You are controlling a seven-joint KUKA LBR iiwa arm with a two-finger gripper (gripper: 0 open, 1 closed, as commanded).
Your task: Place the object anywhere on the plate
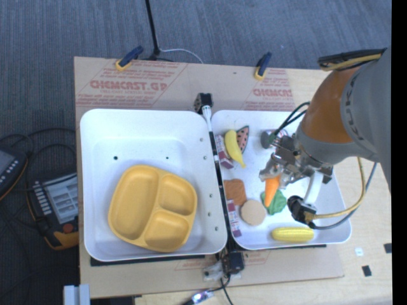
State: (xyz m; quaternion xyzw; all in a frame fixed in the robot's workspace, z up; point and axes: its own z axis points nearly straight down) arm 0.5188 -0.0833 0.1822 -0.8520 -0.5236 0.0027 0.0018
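1. Camera view, materials and shapes: the tabletop was a flat brown board printed with red lettering. Two shallow white bins with rounded corners and smooth plastic walls sat on it side by side. The plate was smooth yellow plastic, a rounded square split into three compartments. The arm had a grey shell with an orange band above the wrist.

2. Counts: two bins, one plate, one arm, two blue-and-yellow clamps at the board's far edge, and six toy foods.

3. Containers: the left bin held the plate alone, and all three of its compartments were bare. The right bin held the foods.

4. The fingers hung low over the right bin; whether they were released or clenched could not be told, as the wrist hardware hid them.

5. Places relative to the fingers: the orange carrot with its green top lay just below them, seemingly touching. The banana and the watermelon slice lay to their left and further back. The brown biscuit and the tan round piece lay to their left and nearer. The yellow corn cob lay nearest the front wall. The plate lay well apart, far to their left.
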